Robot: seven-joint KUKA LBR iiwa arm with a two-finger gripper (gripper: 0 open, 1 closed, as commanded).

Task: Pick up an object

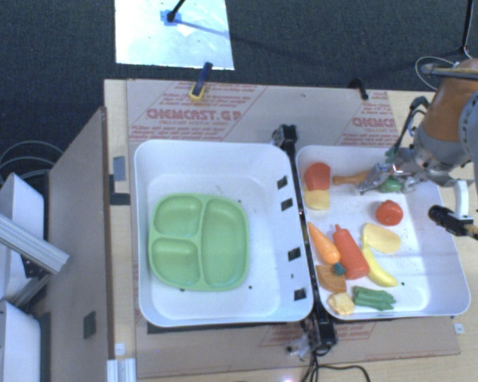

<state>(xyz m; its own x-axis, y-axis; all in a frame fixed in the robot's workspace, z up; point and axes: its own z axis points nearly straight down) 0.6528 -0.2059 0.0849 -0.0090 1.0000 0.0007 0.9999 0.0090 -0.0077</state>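
Overhead view of my arm reaching into the right bin (450, 289), with my tool (389, 177) low at the bin's far side. How wide it stands I cannot tell, since glare and the wrist blur it. It sits just beside, perhaps touching, a small green piece (391, 186) and the thick end of a tan drumstick (348, 179); nothing is plainly held. Risk: closing here could catch both pieces at once, or pinch an edge and flick a light toy aside, because the toys lie close together. Pressing too low could scrape the bin floor.

Count, right bin: one red-and-yellow block (317, 185), one tomato (389, 212), one carrot (323, 243), one red bottle (350, 251), one banana (380, 267), one pale yellow slice (382, 238), one green pepper (373, 297), plus roughly two small tan or yellow bits near the front. Left bin (223, 153): one green divided plate (199, 241). Two bins stand on one table (247, 106).
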